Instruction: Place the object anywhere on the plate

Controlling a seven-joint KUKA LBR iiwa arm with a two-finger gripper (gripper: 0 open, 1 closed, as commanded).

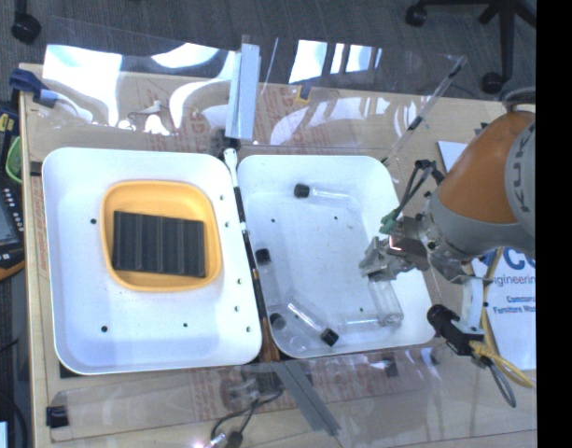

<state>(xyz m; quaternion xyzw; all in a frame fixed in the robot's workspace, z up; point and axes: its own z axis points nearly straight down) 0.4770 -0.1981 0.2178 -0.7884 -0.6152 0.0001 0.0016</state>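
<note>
Look first at the clear tube [388, 301]. It lies flat in the right bin [365, 171], near the 4 o'clock corner. It points from 12 o'clock to 6 o'clock. It is not on the plate [160, 197].

Right at the tube's 12 o'clock end you see the gripper [390, 255]. It hangs low over the right side of the bin, at about 3 o'clock. The tube's top end seems to reach up under it. You cannot tell if the gripper is apart or together, and you cannot tell if it touches the tube. The metal parts there are too mixed up to read.

From the gripper, the grey arm [486, 194] with its orange band goes off toward 2 o'clock.

More tubes lie in the same bin. One capped tube [313, 192] with a black cap is near 12 o'clock. A second capped tube [302, 317] lies near 7 o'clock. A small black bit [262, 256] sits by the bin's 9 o'clock wall.

The plate is yellow. It sits in the middle of the left bin [62, 250], well apart from the clear tube. A dark ridged slab [160, 244] lies on the plate and covers most of its middle.

Both bins rest side by side on the table [155, 395]. Papers [509, 306] lie on the table at 3 o'clock, past the right bin.
</note>
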